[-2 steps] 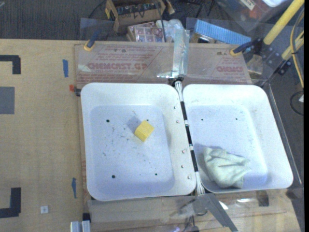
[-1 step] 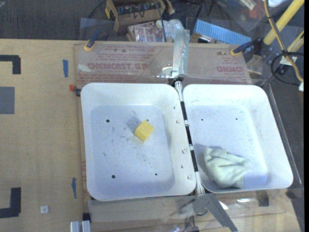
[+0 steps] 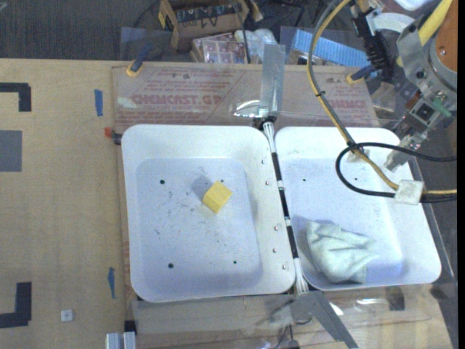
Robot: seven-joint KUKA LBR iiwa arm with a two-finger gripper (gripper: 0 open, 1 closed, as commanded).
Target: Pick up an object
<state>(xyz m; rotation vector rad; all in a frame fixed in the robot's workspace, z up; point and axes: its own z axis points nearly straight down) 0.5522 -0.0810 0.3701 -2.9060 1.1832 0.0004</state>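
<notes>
Cut off at the upper right corner: arm point(image 3: 436, 42), grey with an orange streak at the frame edge, most of its body out of frame. Hard to make out there: gripper point(image 3: 407, 147), lost among brackets, connectors and cabling over the far right rim of the right bin; cannot tell whether open or closed, nor whether touching anything. Draped from the arm: yellow cable point(image 3: 327, 71) and black cable point(image 3: 356, 180), looping down over the right bin and ending at a small pale connector block point(image 3: 409, 190).

Side by side on the surface point(image 3: 58, 195): left bin point(image 3: 145, 267) and right bin point(image 3: 421, 267), both shallow and white, rims touching along the middle.

In the left bin: yellow cube point(image 3: 217, 196), near the centre, slightly toward the far side, well apart from every wall, casting a small shadow to its left.

In the right bin: crumpled white cloth point(image 3: 338, 249), toward the near side, just beside the near rim, pale against the bin floor and hard to separate from it.

Beyond the bins: cardboard sheet point(image 3: 189, 97) with faded red lettering, partly unreadable, and a cluttered box point(image 3: 207, 13) past it.
</notes>
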